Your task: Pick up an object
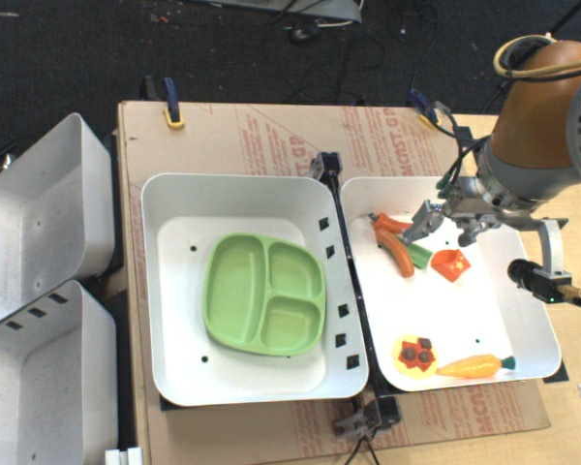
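Gripper [447, 223] is positioned over the right bin [523, 329], at its 12 o'clock area; fingers stand apart, nothing between them. Orange carrots [395, 240] lie just at the gripper's 9 o'clock; a red block [450, 264] at its 6 o'clock. Another carrot [473, 364] rests near the bin's 6 o'clock edge. Left bin [165, 289] contains a green divided plate [265, 294].

Flat brown cardboard-topped table [252, 139] with red printed lettering, two shallow white plastic bins side by side on it, left bin [165, 260], right bin [533, 332], touching at the middle
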### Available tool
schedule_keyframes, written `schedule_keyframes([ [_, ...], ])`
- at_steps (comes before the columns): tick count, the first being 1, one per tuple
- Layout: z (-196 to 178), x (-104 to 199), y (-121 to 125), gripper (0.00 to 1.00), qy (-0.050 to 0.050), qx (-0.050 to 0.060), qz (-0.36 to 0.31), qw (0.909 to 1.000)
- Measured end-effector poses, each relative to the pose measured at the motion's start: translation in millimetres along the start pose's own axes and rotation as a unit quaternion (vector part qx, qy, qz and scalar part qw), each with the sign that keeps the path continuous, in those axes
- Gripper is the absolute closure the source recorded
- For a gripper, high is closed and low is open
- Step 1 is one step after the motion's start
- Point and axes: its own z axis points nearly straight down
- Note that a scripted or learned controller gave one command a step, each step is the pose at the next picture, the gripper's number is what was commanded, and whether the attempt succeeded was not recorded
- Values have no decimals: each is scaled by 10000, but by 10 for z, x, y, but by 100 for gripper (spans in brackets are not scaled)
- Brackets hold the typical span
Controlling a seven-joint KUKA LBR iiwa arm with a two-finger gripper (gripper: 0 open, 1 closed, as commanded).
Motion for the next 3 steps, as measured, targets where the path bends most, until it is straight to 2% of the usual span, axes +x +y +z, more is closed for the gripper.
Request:
schedule_keyframes([
  [1, -75, 1, 24, 0, -7, -68, -10, 10000],
  [3, 1091, 5, -70, 0, -5, -41, 4, 10000],
])
